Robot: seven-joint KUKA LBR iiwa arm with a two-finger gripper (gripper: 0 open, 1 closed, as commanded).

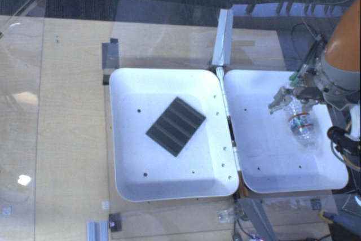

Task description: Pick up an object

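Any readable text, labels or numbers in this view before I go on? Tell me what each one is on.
No text here can be read.
Clear plastic bottle in the right bin: a label band with red and blue marks, too small and blurred to read.
Dark ribbed pad in the left bin: no markings visible.

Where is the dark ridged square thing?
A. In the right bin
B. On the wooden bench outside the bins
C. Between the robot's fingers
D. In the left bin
D: the dark ridged pad lies flat in the middle of the left bin, turned like a diamond, while the gripper is over the right bin near a clear plastic bottle.
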